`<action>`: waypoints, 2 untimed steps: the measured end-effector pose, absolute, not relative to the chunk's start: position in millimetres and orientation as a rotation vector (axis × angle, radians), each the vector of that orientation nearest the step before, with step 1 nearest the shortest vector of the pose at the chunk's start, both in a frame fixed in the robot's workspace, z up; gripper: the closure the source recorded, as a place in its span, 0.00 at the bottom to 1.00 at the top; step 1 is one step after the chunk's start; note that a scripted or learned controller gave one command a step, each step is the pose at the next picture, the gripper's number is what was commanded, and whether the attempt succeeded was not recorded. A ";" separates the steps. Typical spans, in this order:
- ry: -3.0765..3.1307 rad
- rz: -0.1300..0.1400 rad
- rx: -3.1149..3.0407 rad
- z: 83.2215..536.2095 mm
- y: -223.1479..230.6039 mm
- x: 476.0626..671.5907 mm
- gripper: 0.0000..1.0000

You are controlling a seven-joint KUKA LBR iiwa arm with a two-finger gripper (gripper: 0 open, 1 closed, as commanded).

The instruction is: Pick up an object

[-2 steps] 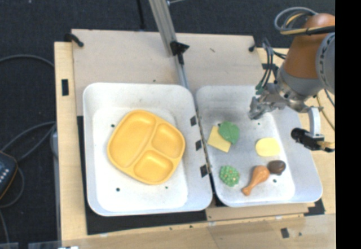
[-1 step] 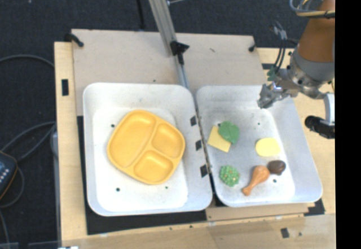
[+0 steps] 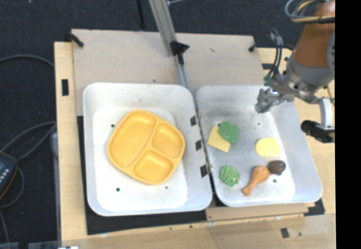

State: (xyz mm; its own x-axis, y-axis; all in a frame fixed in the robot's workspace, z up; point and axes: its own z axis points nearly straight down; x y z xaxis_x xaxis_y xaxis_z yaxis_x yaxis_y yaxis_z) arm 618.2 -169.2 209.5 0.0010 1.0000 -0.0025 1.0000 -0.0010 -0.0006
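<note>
On the bench (image 3: 225, 44) you have two white bins side by side. Your left bin (image 3: 98, 129) holds a yellow plate (image 3: 146, 146) with three compartments, lying flat near the bin's middle and turned at an angle to the walls.

Your right bin (image 3: 299, 146) holds the small items you can pick from. A green leaf (image 3: 229, 131) lies in the left half, touching and partly overlapping a yellow wedge (image 3: 218, 141) just to its near left. A green knobbly ball (image 3: 229, 175) sits nearer to you, close to the bin's left wall. To its right lies a drumstick (image 3: 256, 178), slanted, with its thick end pointing far and right, where it touches a dark brown piece (image 3: 276, 167). A pale yellow lump (image 3: 267, 147) rests just beyond that brown piece, apart from the leaf.

Your arm (image 3: 313, 44) comes in from the right, its orange band above the far right corner of the right bin. The gripper (image 3: 264, 104) hangs over the far part of that bin, well apart from every item and pointing down and left. You cannot tell from this view how its jaws stand; nothing shows between them.

A slanted metal post (image 3: 161, 8) rises from the far edge where the bins meet.
</note>
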 end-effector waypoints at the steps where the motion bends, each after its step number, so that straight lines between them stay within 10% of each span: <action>1: 2.228 0.001 2.215 215.8 -111.7 599.3 1.00; 2: 2.228 0.001 2.215 216.0 -65.8 581.1 1.00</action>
